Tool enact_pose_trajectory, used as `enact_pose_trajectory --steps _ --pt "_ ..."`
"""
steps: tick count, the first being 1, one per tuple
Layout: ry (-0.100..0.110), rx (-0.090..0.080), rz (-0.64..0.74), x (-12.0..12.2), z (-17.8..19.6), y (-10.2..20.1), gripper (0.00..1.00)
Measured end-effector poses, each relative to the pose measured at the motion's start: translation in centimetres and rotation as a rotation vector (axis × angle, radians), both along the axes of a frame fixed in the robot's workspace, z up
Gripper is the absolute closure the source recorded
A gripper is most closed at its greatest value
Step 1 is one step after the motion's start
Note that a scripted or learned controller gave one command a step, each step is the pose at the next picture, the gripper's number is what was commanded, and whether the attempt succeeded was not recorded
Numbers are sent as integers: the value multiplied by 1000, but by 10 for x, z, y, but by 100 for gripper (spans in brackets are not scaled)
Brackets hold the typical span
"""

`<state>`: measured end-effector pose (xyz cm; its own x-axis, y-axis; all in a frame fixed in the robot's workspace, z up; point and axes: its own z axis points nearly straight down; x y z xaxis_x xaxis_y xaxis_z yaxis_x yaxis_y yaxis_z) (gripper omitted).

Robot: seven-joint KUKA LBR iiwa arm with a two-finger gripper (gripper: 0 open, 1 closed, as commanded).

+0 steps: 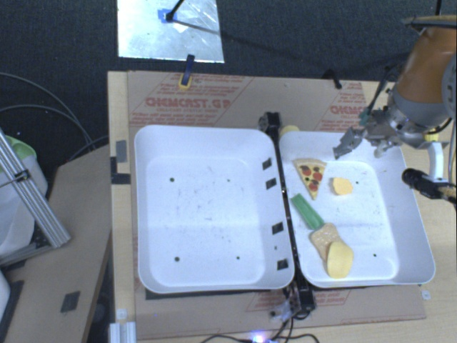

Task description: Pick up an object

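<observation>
Two white bins sat on the surface; over the right bin (pixel 400 213) the pincer (pixel 360 140) hung released, approaching, needing descent onto the pizza (pixel 311 174).

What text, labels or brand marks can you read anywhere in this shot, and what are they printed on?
"CHEMCAST GP", red print on the brown board behind the left bin.
The same red print, at a slant, on the board behind the right bin: too blurred to read for sure.
No print is legible on the bins or toy food.

Probably a lab, robot arm (pixel 428 63), aluminium framing (pixel 32 191), taped cardboard bench (pixel 214 95)
</observation>
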<state>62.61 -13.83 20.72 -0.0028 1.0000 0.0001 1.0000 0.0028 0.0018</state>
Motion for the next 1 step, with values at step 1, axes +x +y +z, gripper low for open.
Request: enact_pose_trajectory --steps 1 --pt "6 2 -3 -69 -126 -16 0"
